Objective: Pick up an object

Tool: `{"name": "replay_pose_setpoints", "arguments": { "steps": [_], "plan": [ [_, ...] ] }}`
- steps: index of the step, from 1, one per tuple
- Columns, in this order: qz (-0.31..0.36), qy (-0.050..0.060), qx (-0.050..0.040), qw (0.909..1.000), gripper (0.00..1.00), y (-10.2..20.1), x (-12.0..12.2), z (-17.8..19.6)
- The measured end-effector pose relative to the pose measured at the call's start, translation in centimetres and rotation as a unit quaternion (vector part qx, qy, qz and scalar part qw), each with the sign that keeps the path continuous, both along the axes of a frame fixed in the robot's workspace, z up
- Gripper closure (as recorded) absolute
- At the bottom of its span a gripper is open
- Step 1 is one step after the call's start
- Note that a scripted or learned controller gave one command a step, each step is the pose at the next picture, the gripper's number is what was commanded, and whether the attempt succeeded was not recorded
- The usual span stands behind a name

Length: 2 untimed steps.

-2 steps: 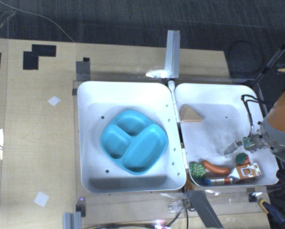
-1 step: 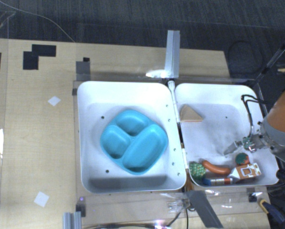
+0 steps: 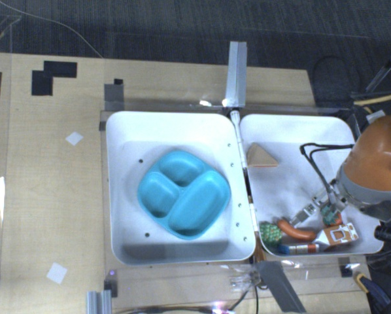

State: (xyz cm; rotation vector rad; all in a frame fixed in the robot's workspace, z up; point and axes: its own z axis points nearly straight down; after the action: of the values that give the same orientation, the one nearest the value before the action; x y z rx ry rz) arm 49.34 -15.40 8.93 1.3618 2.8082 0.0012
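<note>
Several small items are crowded at the right bin's (image 3: 293, 133) near edge: a green piece (image 3: 269, 231), a sausage (image 3: 296, 229), a marker (image 3: 299, 247), a carton (image 3: 340, 233). The gripper (image 3: 311, 209) is poised just above the sausage; whether it is open cannot be told. A neighbour could be nudged or pinched instead. Farther back, a wedge (image 3: 261, 156) lies apart.

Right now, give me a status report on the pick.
Gripper low in right bin, over sausage. Nothing seen held. Green toy and marker crowd it.

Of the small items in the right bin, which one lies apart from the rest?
The tan wedge, alone near the divider; the green item, orange sausage-shaped item and others cluster at the front.
</note>
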Motion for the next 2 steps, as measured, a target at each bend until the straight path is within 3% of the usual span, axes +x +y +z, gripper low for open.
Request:
{"name": "replay_pose_setpoints", "arguments": {
  "steps": [1,2],
  "plan": [
    [-0.077,0.002,0.0042,0.9971,0.00,0.5,9.4,-0.2],
    [-0.072,0.000,0.0034,0.9974,1.00,0.5,9.7,0.9]
  ]
}}
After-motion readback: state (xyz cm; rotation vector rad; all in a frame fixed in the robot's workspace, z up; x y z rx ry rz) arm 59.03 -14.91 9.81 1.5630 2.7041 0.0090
